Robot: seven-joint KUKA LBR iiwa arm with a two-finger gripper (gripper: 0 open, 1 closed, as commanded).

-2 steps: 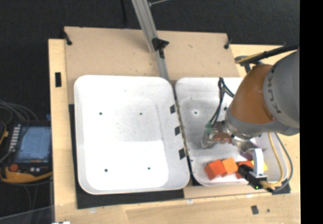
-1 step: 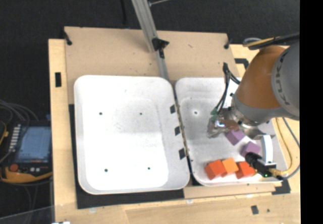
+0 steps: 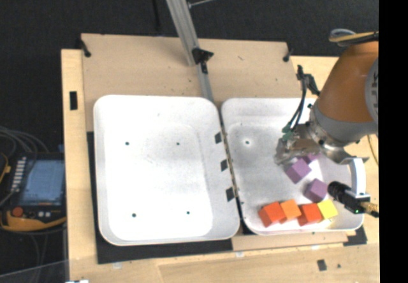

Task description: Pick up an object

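Camera view, nearest edge first: a row of small blocks lies at five o'clock in the right-hand shallow white bin [image 3: 255, 116] — orange-red block [image 3: 273, 213], orange block [image 3: 291, 209], red block [image 3: 310, 213], yellow block [image 3: 327, 210]. Just beyond sits a purple block [image 3: 315, 189], then a second, lilac block [image 3: 297, 169] directly beneath the gripper [image 3: 294, 151] — touching or merely under, I cannot tell; likewise its opening. This looks like the grasping step; next comes a secure close, then lift. At nine o'clock, the left white bin [image 3: 159, 167].
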